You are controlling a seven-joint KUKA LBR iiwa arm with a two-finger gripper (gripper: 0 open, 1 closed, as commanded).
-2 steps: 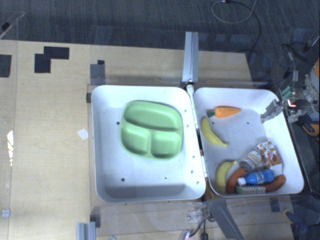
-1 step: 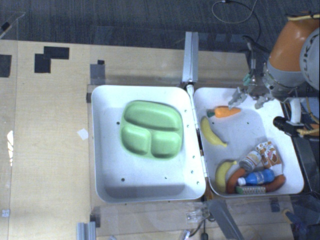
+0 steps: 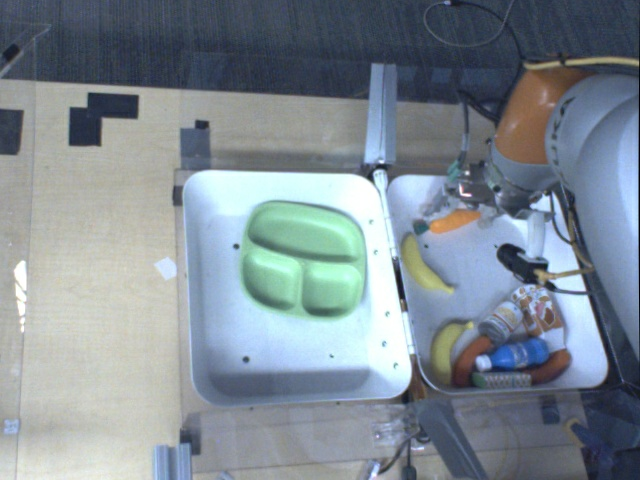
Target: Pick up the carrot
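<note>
Hovering right over the carrot (image 3: 452, 222), jaws (image 3: 468, 190) — can't tell if spread or closed. Prob best to straddle its middle, w/ banana (image 3: 424, 265) just below, clear.

Both white bins (image 3: 205, 298) look like smooth, slightly glossy plastic; the green divided tray (image 3: 303, 258) is matt plastic, the tabletop (image 3: 90, 288) pale smooth wood.

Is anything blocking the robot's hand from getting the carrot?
Nothing visible is in the way. The end effector is right at the carrot, which lies near the top of the right bin. The closest other thing, a banana, lies apart from the carrot, lower down and toward the left.
</note>
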